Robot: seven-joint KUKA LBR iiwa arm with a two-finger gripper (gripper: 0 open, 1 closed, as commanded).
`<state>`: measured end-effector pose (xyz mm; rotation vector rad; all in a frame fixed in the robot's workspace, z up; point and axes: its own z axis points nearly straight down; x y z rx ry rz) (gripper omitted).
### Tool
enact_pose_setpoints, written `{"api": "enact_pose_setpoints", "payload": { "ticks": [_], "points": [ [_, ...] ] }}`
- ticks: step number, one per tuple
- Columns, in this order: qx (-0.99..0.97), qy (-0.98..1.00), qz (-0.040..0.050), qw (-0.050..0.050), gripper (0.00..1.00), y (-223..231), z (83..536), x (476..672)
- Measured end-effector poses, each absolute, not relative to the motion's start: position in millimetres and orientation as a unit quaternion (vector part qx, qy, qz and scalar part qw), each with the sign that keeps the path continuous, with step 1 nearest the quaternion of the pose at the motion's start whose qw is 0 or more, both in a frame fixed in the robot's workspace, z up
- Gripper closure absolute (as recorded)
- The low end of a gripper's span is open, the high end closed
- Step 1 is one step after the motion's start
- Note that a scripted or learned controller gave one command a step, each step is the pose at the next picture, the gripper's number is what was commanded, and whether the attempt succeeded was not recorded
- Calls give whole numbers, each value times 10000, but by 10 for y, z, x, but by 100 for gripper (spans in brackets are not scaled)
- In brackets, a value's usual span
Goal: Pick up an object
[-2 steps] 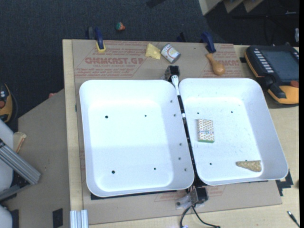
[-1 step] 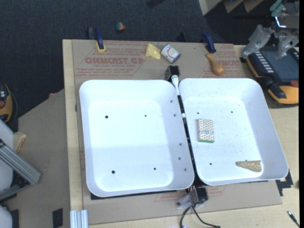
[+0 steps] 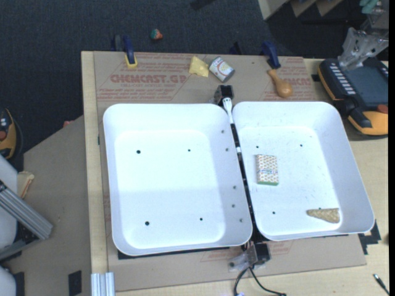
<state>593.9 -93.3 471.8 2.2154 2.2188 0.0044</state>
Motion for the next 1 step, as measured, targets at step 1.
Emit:
{"api": "enact_pose_setpoints", "payload": {
  "ticks": [1],
  "points": [
    [7020,7121,-20,-49,100,405,4065,5587]
  ]
}}
